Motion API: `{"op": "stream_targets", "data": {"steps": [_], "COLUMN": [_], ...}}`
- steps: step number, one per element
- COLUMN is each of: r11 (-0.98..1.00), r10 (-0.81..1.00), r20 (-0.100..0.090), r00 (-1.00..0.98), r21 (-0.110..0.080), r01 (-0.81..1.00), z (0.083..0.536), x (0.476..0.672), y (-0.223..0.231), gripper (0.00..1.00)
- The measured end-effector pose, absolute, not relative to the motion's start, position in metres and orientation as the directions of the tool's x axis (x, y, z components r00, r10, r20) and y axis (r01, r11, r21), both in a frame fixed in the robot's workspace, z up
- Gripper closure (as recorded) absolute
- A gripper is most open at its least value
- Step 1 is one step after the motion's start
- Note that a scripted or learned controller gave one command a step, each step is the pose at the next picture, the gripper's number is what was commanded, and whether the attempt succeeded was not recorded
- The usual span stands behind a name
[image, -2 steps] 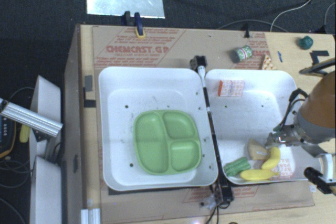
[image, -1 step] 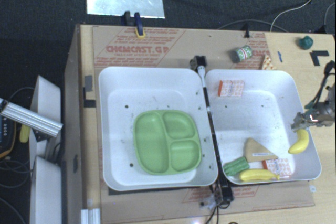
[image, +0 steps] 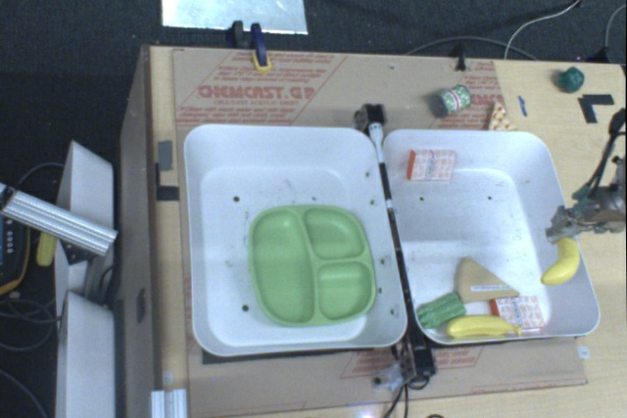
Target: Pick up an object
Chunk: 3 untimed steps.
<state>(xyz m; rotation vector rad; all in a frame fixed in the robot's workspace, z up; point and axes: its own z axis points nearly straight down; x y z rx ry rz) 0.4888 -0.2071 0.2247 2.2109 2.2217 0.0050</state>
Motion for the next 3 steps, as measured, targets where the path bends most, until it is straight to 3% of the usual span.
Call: {"op": "stream_targets", "data": {"steps": [2, 3], "r11": [0.004, 0.002], "r10": [1.000, 1.000], "r20": [0.000, -0.002], "r00": [-0.004, -0.002], "r21": [0.002, 0.002], "r01": [1.000, 1.000], "z": [0.230, 0.210], "x": [0.512, 0.547], "y": [-0.120, -0.171], "gripper": [1.00, 1.00]}}
